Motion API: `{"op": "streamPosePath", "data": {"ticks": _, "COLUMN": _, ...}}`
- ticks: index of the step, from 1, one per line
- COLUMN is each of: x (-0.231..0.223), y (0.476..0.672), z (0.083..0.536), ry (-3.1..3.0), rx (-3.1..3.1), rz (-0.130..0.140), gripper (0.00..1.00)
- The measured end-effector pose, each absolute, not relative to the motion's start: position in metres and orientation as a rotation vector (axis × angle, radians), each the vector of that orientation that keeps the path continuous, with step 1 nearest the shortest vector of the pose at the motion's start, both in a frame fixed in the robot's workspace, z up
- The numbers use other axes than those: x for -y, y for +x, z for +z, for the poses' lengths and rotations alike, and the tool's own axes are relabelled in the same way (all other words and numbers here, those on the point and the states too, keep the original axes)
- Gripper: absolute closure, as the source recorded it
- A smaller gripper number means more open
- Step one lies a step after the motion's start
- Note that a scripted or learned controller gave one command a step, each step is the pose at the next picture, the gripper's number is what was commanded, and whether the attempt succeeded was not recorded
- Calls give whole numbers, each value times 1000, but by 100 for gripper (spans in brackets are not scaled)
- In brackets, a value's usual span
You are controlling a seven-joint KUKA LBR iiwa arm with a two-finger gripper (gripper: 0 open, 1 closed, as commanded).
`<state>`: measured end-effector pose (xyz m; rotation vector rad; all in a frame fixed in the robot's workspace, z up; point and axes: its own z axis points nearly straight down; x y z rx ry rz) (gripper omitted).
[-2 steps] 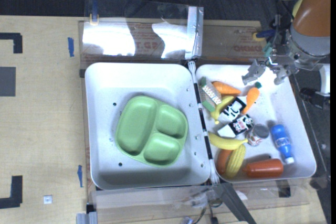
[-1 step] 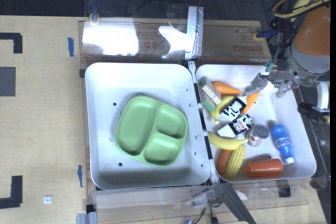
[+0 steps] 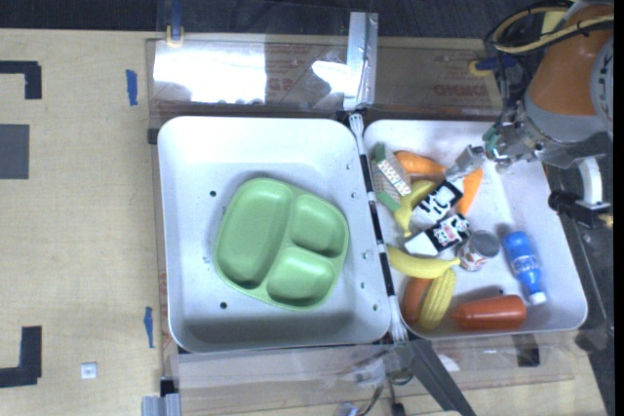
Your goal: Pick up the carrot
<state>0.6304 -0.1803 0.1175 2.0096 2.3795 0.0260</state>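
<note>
The carrot (image 3: pixel 471 191) (stiff, light, probably slick) lies just below-left of the gripper (image 3: pixel 490 151); mid-length is best gripped. Finger state cannot be told.

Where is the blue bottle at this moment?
The blue bottle lies in the right bin, near its right wall, just above the red sausage and right of the small can.

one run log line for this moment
arm: over right bin | hand: above carrot, top right of pile | carrot: lying in bin, not lifted | green tray: left bin
</note>
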Motion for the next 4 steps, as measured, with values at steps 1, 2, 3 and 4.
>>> {"op": "streamPosePath", "data": {"ticks": 1, "x": 150, "y": 619, "z": 116, "ry": 1999, "rx": -2391, "rz": 18, "gripper": 0}}
{"op": "streamPosePath", "data": {"ticks": 2, "x": 179, "y": 641, "z": 86, "ry": 2142, "rx": -2291, "rz": 2, "gripper": 0}}
{"op": "streamPosePath", "data": {"ticks": 3, "x": 179, "y": 642, "z": 97, "ry": 2135, "rx": -2290, "rz": 5, "gripper": 100}}
{"op": "streamPosePath", "data": {"ticks": 4, "x": 98, "y": 630, "z": 192, "ry": 2316, "rx": -2121, "rz": 1, "gripper": 100}}
